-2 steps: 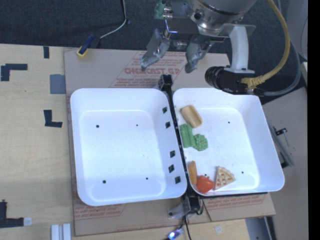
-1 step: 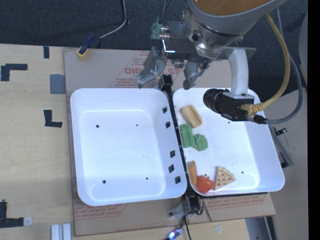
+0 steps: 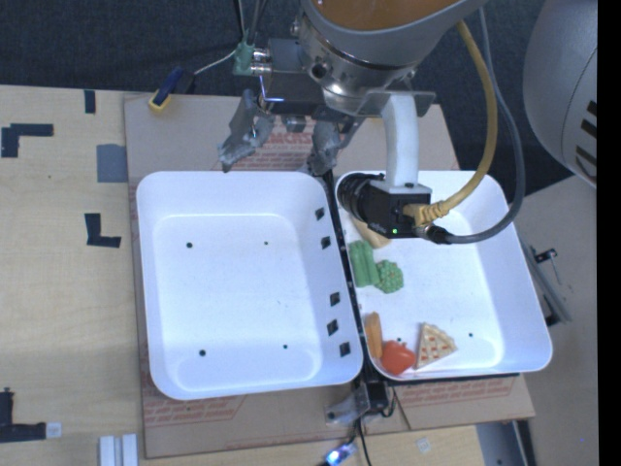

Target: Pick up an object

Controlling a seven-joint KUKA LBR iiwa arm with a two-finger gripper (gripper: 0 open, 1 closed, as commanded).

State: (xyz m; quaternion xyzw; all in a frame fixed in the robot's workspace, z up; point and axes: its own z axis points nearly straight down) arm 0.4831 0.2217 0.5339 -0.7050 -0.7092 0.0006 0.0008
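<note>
The tabletop point(image 3: 58, 289) is pale wood, with a brown board point(image 3: 184, 416) lying on it under two shallow white bins set side by side and touching along their inner rims. The arm point(image 3: 388, 8) comes in from the upper right, its orange band filling the top of the view, and its wrist hangs above the far edge of the bins. The left bin point(image 3: 233, 289) shows bare floor with a few small dark dots. The right bin point(image 3: 485, 289) holds all the loose things, gathered toward its left side. The claw point(image 3: 276, 153) hangs over the far rim of the left bin, near the seam between the bins, its two grey fingers point(image 3: 241, 139) spread apart with nothing between them. A black camera unit point(image 3: 386, 207) on a white bracket sits over the far left corner of the right bin, with a tan cable curving away from it. A green toy point(image 3: 374, 272) lies just below that unit, near the dividing rim. Toward the near edge lie a pizza slice point(image 3: 436, 345), a red piece point(image 3: 397, 357) just left of it, and a thin orange stick point(image 3: 373, 332) beside the rim.
</note>
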